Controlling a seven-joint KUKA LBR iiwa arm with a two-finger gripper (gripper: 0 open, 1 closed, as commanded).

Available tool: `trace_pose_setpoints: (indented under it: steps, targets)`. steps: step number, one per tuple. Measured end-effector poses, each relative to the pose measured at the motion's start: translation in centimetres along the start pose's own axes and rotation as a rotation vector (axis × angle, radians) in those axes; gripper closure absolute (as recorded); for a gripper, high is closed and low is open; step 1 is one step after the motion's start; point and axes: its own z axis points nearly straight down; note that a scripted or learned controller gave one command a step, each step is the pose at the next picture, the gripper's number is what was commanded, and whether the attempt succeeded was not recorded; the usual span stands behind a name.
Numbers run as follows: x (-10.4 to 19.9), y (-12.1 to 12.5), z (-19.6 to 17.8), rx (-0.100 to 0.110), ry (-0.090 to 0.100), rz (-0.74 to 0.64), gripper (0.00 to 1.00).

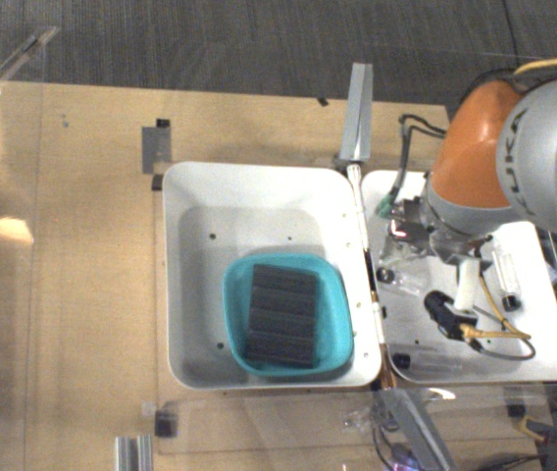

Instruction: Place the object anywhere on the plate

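Note:
A dark grey ridged block (281, 314) lies flat inside the teal plate (334, 309), which rests in the front right part of the left bin (190, 263). My gripper (399, 259) hangs over the left side of the right bin (543, 356), just past the wall between the two bins. The grey wrist and orange band (475, 155) above hide most of it. It is well apart from the block and the plate, and I see nothing held under it.
A black part (442, 312) with a yellow cable (502, 336) hangs off the arm over the right bin's floor. A grey metal post (358, 116) stands at the back between the bins. Wooden bench surrounds both bins.

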Motion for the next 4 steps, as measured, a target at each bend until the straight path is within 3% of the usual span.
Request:
trace_pose_setpoints:
  steps: [1,2,3,4]
  targets:
    - [7.4,-2.7,-2.6,-0.004,0.002,-0.06,1.0]
    - [3.1,0.6,-1.1,-0.004,0.0,-0.168,1.0]
    - [-0.7,2.1,-19.8,-0.012,-0.001,-0.138,1.0]
    - [5.8,2.2,-10.7,-0.002,0.0,-0.196,1.0]
